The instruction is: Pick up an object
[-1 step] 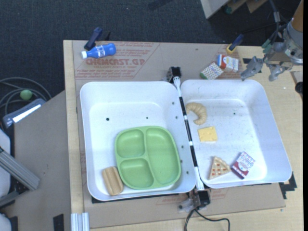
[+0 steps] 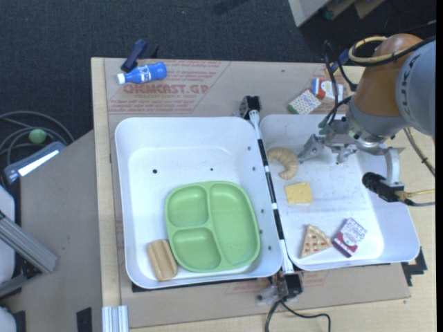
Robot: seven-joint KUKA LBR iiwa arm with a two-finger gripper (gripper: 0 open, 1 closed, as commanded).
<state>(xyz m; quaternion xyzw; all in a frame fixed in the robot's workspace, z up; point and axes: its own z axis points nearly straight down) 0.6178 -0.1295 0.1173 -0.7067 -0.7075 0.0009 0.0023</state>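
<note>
Pizza slice [image 2: 315, 241], red packet [image 2: 350, 235], cheese [image 2: 299, 193], croissant [image 2: 284, 160] near gripper [image 2: 325, 147].

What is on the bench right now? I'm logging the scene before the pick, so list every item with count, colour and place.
Bins: 2, white, side by side on the bench.
Divided plate: 1, green, left bin.
Bread piece: 1, tan, left bin, beside the plate.
Croissant: 1, tan, right bin, far left.
Cheese square: 1, yellow, right bin, middle.
Pizza slice: 1, orange, right bin, near edge.
Packet: 1, red and white, beside the pizza slice.
Bottle: 1, blue and white, behind the left bin.
Gripper: 1, grey, over the right bin, beside the croissant.
</note>
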